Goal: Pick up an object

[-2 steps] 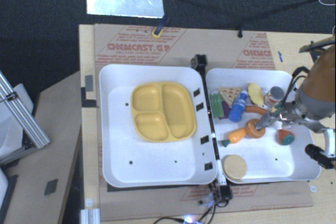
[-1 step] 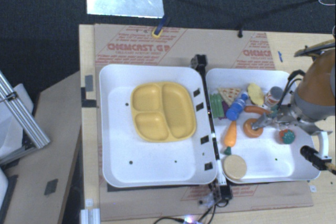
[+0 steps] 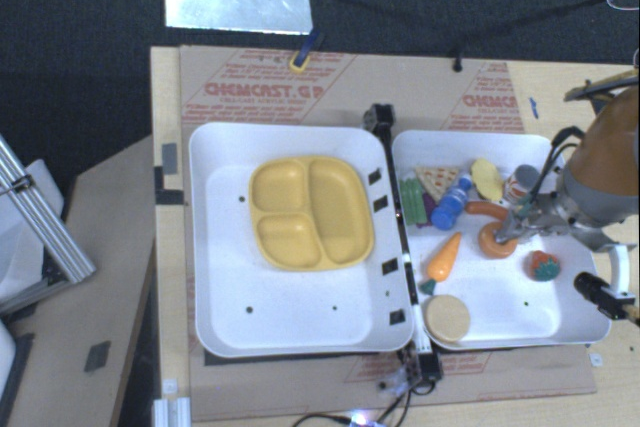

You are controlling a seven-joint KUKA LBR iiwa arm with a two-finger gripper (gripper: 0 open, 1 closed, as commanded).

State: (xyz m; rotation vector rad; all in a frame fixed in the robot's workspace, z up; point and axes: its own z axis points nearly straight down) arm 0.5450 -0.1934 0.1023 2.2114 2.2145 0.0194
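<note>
Item: right bin (image 3: 575, 325), holding toy food.
- Gripper (image 3: 510, 233): down in the bin, tip on or just above the orange-brown ring piece (image 3: 497, 242). Fingers: can't tell if open or shut, too small and blurred.
- Likely target: that ring piece, mid-bin, w/ red sausage (image 3: 486, 210) touching its upper edge.
- Nearby: carrot (image 3: 445, 257) to its left, strawberry (image 3: 543, 265) to its right, blue bottle (image 3: 452, 204), yellow lemon (image 3: 487, 179).
- Left bin (image 3: 215, 245): yellow divided plate (image 3: 309, 212).
- Risks, my guess: fingers slip off the low ring; sausage gets pinched along w/ it; neighbours nudged.
</note>
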